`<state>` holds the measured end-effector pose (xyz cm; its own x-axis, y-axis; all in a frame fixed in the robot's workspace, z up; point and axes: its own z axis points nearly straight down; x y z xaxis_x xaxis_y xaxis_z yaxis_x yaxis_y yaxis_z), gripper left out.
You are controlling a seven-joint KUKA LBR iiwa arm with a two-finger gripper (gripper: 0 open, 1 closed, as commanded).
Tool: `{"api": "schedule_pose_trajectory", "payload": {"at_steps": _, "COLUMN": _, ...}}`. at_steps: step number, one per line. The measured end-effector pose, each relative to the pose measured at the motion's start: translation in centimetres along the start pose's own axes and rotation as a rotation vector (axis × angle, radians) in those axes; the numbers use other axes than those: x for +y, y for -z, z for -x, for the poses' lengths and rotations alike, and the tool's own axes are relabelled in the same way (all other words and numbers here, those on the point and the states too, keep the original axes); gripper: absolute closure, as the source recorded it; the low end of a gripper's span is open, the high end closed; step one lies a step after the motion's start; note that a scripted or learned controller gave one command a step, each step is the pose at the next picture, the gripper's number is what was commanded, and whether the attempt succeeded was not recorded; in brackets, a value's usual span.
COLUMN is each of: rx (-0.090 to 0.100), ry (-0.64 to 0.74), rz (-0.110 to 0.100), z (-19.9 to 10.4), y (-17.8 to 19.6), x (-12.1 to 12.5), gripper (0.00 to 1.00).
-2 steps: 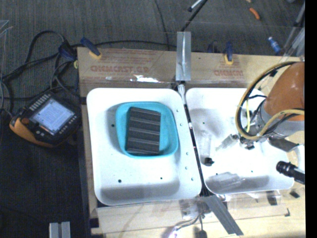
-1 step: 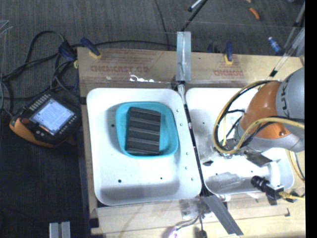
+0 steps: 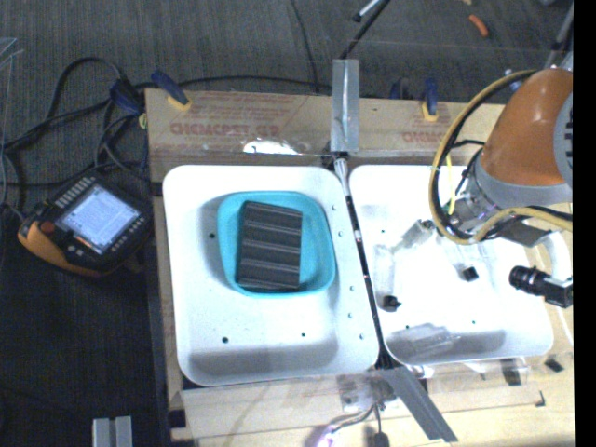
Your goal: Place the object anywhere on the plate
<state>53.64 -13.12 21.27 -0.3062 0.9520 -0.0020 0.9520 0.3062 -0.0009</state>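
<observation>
A dark grey ridged block (image 3: pixel 270 245) lies flat on the blue plate (image 3: pixel 321 250), near its middle. The plate rests in the left white bin (image 3: pixel 186 277). My gripper (image 3: pixel 421 234) hangs over the right white bin (image 3: pixel 521 329), below the grey and orange wrist (image 3: pixel 521 147), well to the right of the plate. Cables and the wrist hide most of it, and I see nothing held in it.
A small black piece (image 3: pixel 389 301) lies near the right bin's left wall, and another (image 3: pixel 468 271) sits near its middle. A black cylindrical part (image 3: pixel 538 282) sticks out at the right. A metal post (image 3: pixel 345 105) stands behind the bins' divide. A teach pendant (image 3: pixel 88 222) lies far left.
</observation>
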Motion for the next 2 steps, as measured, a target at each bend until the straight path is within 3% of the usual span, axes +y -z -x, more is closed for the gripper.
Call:
{"api": "schedule_pose_trajectory", "payload": {"at_steps": 1, "rx": 0.003, "ry": -0.085, "rz": -0.003, "z": -8.5, "y": -0.7, "x": -2.9, "gripper": 0.0}}
{"api": "schedule_pose_trajectory", "payload": {"at_steps": 2, "rx": 0.0, "ry": -0.177, "rz": -0.002, "z": -1.9, "y": 5.0, "x": -5.0, "gripper": 0.0}}
